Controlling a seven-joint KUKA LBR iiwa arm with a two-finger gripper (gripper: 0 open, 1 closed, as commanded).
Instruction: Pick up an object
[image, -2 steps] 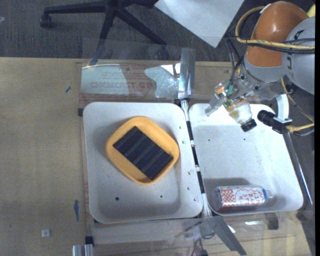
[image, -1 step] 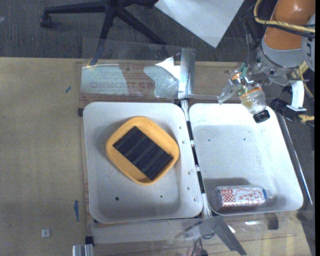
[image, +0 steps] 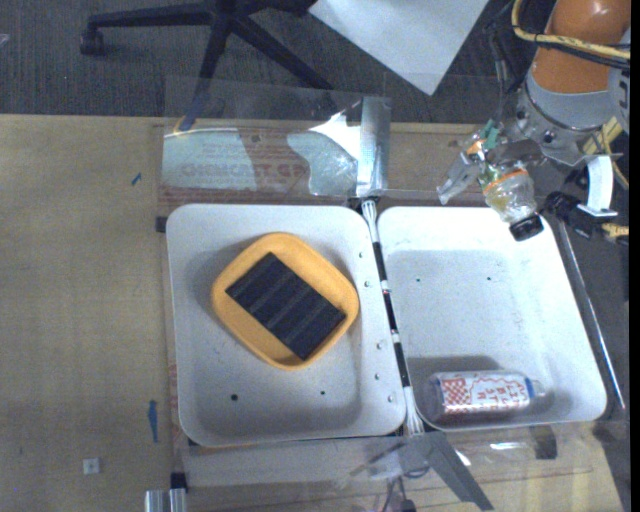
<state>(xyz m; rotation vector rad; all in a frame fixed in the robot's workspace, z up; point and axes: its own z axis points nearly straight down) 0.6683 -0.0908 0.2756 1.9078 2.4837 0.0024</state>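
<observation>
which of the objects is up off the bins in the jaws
The small clear plastic bottle with a black cap, held between the fingers of the gripper above the right bin's far corner. The red-and-white patterned tube and the orange-rimmed dark-slatted pad lie in bins.

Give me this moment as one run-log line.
gripper: above right bin's far edge, shut on small bottle | left bin: yellow tray | right bin: red-white tube
</observation>
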